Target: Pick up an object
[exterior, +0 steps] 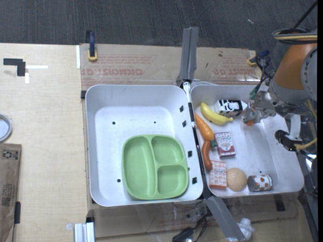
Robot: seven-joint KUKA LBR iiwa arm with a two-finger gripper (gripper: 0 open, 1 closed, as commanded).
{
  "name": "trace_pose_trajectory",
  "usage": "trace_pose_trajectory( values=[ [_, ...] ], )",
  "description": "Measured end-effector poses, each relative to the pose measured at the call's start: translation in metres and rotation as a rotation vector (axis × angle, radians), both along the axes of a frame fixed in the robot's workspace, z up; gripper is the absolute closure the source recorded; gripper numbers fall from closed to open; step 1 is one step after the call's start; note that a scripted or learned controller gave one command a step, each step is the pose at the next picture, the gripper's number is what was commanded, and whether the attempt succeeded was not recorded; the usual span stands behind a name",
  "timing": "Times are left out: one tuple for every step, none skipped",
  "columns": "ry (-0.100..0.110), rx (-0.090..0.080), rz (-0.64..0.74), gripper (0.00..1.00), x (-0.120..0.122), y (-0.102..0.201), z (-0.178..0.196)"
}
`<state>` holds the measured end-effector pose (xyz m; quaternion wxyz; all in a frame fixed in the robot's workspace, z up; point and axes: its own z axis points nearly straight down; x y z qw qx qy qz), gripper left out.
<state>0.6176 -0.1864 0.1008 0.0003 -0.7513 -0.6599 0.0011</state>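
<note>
I'm hovering my end effector [251, 116] upper right, grip state unclear; banana [214, 114] is nearest, so I'm centring squarely before descending.

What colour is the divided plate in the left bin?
Light green, seen clearly in the camera view: the divided plate.

Looked like a robotics lab test cell, not a home. Plywood surface [40, 135] carried two shallow white bins [96, 135] butted together, cardboard [136, 67] under them held by spring clamps [91, 52]. Dark carpet floor [126, 9] behind. Industrial arm [295, 67] with orange band and loose cabling at right. Bin contents were toy food and a green divided plate [154, 168], i.e. grasp-test props.
</note>
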Motion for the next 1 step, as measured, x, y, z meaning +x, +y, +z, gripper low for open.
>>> trace_pose_trajectory(
  values=[
    [-0.001,0.0,0.018,1.0,-0.0041,0.0475,0.1196]
  ],
)
